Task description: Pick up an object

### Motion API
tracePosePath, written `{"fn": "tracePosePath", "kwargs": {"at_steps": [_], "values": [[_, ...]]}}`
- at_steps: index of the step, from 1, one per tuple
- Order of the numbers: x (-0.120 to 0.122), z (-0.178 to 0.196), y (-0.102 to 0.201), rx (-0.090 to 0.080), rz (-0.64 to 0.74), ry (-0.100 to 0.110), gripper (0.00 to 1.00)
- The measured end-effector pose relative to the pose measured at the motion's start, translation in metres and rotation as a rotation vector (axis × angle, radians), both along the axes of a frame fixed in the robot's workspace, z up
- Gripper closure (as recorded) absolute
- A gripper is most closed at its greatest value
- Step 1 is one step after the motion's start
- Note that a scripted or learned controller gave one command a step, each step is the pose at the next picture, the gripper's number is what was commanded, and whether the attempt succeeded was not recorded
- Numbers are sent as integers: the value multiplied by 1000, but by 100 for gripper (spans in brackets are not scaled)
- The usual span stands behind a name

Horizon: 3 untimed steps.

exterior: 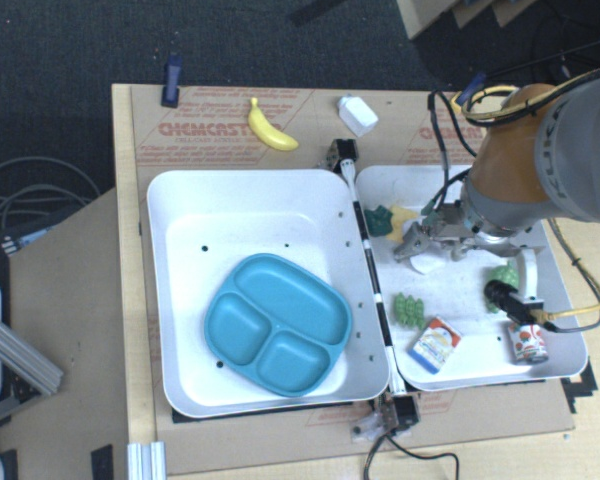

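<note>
My gripper (432, 246) hangs low over the back left part of the right bin (480, 370), with the grey arm and its orange band rising behind it. Right below it lies a small white object (426, 265), touching or nearly touching. A dark green toy (380, 218) and a pale yellow piece (406, 212) lie just left of the gripper. Nearer the front are a light green bumpy toy (410, 310), a small white, red and blue carton (435, 345), a red can (528, 343) and a green leafy toy (502, 274).
The left bin (180, 218) holds a blue divided plate (277, 323). Behind the bins, on the cardboard bench top, lie a yellow banana (270, 128), a white block (358, 115) and a small blue object (171, 78).
</note>
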<state>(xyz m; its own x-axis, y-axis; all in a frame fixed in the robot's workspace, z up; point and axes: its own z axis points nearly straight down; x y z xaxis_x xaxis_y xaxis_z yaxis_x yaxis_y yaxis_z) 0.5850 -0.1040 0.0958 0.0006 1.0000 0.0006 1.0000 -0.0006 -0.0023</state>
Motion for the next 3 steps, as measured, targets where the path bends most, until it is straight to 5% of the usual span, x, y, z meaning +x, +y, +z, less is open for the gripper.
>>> {"fn": "tracePosePath", "kwargs": {"at_steps": [1, 2, 3], "values": [[79, 25, -54, -2, 1, -5, 0], [3, -12, -109, 2, 1, 0, 0], [-44, -12, -112, 4, 2, 1, 0]]}}
